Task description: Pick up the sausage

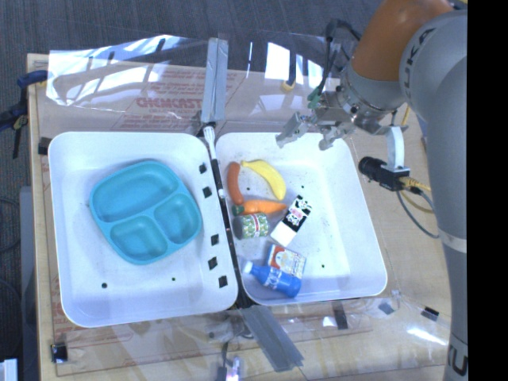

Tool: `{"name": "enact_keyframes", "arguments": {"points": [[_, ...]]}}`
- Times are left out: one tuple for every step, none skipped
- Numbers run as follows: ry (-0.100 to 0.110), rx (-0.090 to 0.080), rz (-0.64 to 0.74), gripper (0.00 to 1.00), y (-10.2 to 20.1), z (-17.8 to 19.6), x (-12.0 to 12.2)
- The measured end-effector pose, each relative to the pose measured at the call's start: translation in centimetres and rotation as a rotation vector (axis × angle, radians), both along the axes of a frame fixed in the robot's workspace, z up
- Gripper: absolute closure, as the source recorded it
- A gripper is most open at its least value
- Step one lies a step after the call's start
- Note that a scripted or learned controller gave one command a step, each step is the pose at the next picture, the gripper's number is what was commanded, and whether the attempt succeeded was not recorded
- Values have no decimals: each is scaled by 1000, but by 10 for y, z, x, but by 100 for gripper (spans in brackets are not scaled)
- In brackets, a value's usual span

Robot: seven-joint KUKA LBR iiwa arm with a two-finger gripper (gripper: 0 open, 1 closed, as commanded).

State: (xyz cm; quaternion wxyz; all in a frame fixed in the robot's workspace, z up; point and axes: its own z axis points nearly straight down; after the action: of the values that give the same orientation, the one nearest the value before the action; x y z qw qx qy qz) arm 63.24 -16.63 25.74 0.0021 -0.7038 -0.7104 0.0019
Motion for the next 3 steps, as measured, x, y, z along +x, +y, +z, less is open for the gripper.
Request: {"name": "enact_keyframes", "arguments": {"points": [[0,0,24,0,-26,-135,24],[-2,1,73,0,-8,-167,8],[5,3,78,100,-8,-159,7]]}}
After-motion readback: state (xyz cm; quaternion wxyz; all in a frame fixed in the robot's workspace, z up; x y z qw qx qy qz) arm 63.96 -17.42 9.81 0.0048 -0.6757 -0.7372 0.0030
